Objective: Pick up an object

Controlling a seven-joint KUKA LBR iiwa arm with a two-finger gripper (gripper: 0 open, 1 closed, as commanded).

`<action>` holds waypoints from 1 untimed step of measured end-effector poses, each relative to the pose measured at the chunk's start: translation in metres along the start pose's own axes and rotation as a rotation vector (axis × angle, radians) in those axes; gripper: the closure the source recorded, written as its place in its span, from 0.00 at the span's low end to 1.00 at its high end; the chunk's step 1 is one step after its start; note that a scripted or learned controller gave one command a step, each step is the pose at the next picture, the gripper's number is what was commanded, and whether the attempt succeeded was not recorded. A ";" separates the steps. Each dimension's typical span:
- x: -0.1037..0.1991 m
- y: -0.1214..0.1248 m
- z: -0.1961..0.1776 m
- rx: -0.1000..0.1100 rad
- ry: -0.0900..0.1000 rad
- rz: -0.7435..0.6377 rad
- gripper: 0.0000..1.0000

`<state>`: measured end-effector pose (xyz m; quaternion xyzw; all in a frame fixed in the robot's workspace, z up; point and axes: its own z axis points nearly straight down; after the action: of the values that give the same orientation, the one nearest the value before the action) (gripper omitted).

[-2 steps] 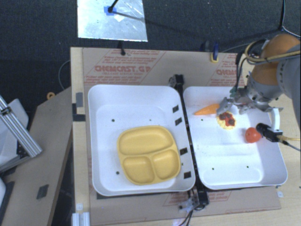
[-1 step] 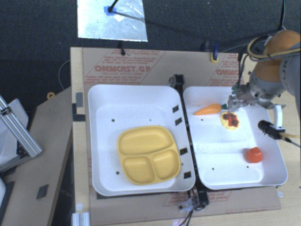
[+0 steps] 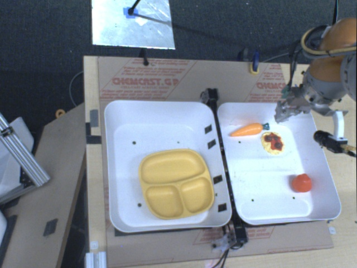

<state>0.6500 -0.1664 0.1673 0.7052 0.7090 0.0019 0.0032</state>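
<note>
From above, the grey two-finger gripper hangs over the far right corner of the right white plastic bin; I cannot tell its state. The orange plastic carrot lies just to its left. A small pizza-like toy lies just below, a red tomato-like ball nearer. The left white bin holds a yellow divided plastic tray.

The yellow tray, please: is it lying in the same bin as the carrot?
No, the yellow tray lies in the left bin, while the carrot lies in the right bin.
</note>
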 end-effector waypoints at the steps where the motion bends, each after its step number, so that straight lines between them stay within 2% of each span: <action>1: 0.009 0.005 -0.060 -0.001 0.000 -0.002 1.00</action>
<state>0.6546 -0.1576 0.2275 0.7047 0.7095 0.0022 0.0036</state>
